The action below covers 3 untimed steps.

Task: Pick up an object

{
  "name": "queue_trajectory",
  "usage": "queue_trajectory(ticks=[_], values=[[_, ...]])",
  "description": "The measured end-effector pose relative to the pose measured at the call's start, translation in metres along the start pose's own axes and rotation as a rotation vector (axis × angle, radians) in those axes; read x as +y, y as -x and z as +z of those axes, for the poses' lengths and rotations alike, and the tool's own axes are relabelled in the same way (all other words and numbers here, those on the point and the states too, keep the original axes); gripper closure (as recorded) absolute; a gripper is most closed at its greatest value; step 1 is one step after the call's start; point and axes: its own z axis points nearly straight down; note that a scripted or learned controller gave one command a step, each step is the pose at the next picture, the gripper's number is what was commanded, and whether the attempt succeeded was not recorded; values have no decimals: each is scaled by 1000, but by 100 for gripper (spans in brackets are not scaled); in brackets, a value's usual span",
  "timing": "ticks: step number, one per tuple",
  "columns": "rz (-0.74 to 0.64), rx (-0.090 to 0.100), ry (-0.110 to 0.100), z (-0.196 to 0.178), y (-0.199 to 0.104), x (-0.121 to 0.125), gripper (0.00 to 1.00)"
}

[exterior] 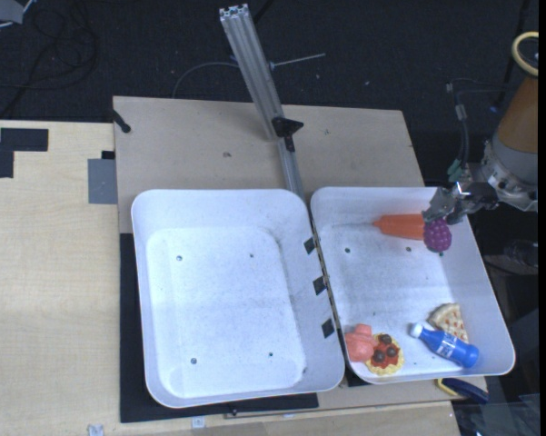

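Note:
My gripper (441, 216) hangs over the far right corner of the right bin (491, 298), reaching in from the right. A small purple grape bunch (438, 236) sits at its fingertips, and the fingers look shut on its top. An orange carrot (399, 225) lies just left of the grapes on the bin floor. Along the bin's near edge are a blue bottle (447, 345), a pizza slice (450, 317), a red toy (360, 341) and a berry tart (384, 355).
The left bin (163, 243) stands beside the right one, joined by black clips (319, 284). A metal rail (259, 80) slants up behind the bins. Light wooden bench surface lies to the left.

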Motion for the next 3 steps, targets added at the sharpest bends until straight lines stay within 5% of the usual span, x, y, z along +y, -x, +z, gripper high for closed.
queue_trajectory(ticks=[1,3], values=[[1,0,1,-52,1,1,100],[-2,1,-3,-59,-109,-12,100]])
